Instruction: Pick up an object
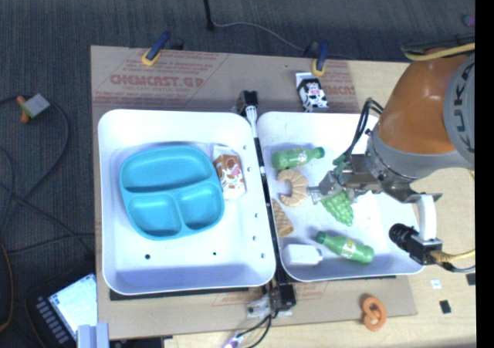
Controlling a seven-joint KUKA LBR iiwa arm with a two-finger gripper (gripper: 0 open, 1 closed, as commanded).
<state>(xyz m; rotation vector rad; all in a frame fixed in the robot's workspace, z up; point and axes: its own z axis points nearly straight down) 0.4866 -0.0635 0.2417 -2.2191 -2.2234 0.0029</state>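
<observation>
My gripper [330, 188] hangs over the middle of the right bin [386, 124], with the grey and orange arm reaching in from the right. Directly below and touching its tip lies a bumpy green object [340, 208]. I cannot tell whether it is held. Left of the gripper sits a tan croissant-shaped piece [293, 186]. A green bottle [297, 157] lies above that, and a second green bottle [346, 247] lies near the bin's front. A white block [302, 254] and a tan waffle-like piece [282, 223] rest at the front left.
The left bin [116, 261] holds a blue divided plate [170, 188] and a small snack packet [229, 173] by its right wall. An orange ring [373, 312] lies on the bench in front of the right bin. Clamps sit at the bench's back edge.
</observation>
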